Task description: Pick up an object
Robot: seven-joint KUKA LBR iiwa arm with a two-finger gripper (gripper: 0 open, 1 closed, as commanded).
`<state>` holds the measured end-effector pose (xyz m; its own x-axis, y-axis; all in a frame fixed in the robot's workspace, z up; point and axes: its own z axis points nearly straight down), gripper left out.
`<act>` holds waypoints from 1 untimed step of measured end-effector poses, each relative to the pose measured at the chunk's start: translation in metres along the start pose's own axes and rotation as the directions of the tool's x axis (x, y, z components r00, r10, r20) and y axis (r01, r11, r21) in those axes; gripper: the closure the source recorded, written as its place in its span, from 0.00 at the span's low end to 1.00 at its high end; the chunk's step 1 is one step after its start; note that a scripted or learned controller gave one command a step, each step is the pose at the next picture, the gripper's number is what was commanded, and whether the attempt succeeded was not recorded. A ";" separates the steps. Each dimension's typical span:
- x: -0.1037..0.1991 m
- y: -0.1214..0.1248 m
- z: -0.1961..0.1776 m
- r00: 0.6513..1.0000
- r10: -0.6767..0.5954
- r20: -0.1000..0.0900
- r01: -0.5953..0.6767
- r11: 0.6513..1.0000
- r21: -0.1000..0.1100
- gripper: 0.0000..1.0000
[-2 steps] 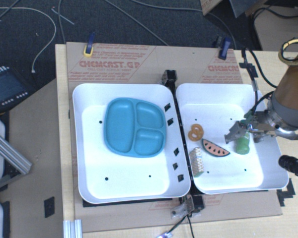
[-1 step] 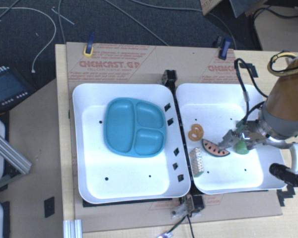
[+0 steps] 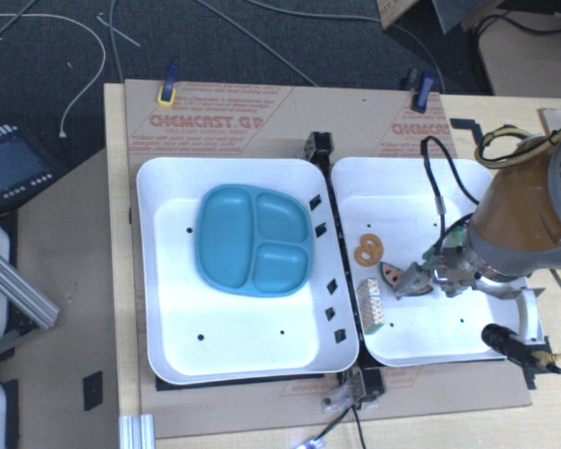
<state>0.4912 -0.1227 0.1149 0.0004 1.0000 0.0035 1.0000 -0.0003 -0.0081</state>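
While the arm [image 3: 528, 209] reaches in from the right side of the camera view, its gripper [image 3: 399, 279] sits low over the right bin [image 3: 407, 344], near that bin's left half. The arm's orange band faces the camera above the grey wrist section. Whether the fingers are spread or pressed together cannot be told; the metal tips point toward the divider between the bins, and no object shows between them.

Two small objects lie in the right bin. A brown pretzel-shaped ring [image 3: 368, 249] rests on the bin floor just above and left of the gripper tips, apart from them. A silvery wrapped piece [image 3: 371, 304] lies below the ring, close to the bin's left wall and just below-left of the gripper tips; contact between it and the tips cannot be determined.

The left bin [image 3: 168, 325] holds a blue divided plate [image 3: 254, 239] with three compartments, lying flat in the upper middle of the bin floor. Both bins sit side by side on a cardboard sheet [image 3: 262, 115] fixed to the bench with clamps [image 3: 168, 87] at its far edge.
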 end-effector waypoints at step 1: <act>0.001 0.000 0.032 1.000 0.000 0.001 0.000 1.000 -0.003 0.00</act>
<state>0.4906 -0.1219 0.0831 0.0005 1.0000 0.0027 1.0000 -0.0005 -0.0049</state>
